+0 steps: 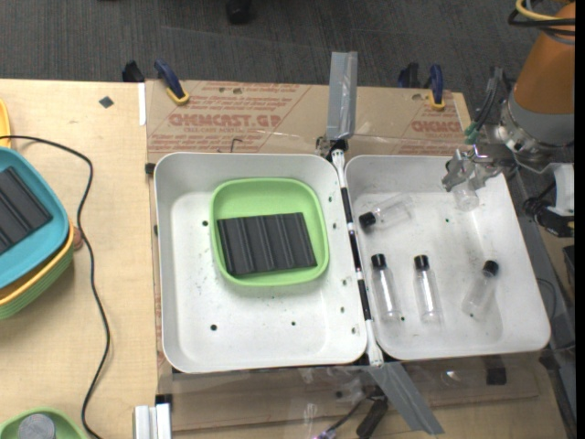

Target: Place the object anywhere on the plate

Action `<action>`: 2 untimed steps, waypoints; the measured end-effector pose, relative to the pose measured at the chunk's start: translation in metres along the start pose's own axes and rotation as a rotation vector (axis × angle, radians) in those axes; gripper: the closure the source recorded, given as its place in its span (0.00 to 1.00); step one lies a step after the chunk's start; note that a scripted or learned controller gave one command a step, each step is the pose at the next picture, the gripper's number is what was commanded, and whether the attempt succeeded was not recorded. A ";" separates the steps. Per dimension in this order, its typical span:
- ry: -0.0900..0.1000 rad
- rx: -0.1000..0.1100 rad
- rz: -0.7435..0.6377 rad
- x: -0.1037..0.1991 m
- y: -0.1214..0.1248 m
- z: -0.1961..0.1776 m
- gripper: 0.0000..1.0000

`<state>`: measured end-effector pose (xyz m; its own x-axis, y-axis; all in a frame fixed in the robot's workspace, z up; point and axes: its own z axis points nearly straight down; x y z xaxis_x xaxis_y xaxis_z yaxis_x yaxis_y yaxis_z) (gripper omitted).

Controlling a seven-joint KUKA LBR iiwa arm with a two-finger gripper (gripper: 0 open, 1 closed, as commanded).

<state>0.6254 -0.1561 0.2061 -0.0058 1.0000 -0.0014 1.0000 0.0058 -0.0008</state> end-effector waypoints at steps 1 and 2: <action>0.000 0.000 0.000 0.000 0.000 0.000 0.00; -0.001 0.000 0.297 -0.053 0.011 -0.014 0.00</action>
<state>0.6370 -0.2086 0.2200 0.2869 0.9580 -0.0027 0.9580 -0.2869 0.0000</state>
